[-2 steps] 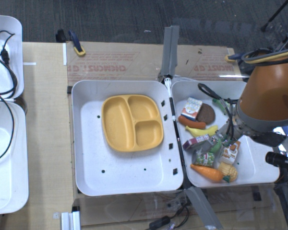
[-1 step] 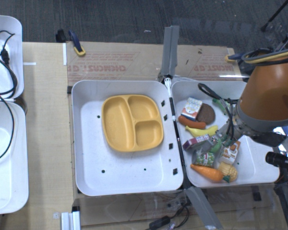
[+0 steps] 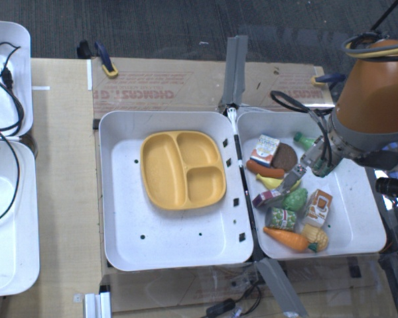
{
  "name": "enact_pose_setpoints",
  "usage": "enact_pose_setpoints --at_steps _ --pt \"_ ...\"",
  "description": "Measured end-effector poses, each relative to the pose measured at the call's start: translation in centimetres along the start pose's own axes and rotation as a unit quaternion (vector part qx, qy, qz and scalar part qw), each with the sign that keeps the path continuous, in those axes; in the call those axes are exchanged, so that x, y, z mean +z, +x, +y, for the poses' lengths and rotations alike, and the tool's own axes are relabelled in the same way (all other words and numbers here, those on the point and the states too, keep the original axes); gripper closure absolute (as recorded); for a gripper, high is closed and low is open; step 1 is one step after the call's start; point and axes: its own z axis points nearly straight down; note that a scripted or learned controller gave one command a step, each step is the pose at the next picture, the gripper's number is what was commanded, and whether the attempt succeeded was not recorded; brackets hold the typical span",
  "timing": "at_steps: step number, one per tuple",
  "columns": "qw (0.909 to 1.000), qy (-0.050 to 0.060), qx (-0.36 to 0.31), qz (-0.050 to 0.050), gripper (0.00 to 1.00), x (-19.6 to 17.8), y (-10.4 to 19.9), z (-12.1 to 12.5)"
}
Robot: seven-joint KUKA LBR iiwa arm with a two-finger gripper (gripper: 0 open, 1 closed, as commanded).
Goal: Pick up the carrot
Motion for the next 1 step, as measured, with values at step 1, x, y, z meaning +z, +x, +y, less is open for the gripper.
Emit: enact_pose_setpoints --at_steps 1 --pt "0.9941 0.0 -0.108 0.001 0.0 5.07 1.24 -3.99"
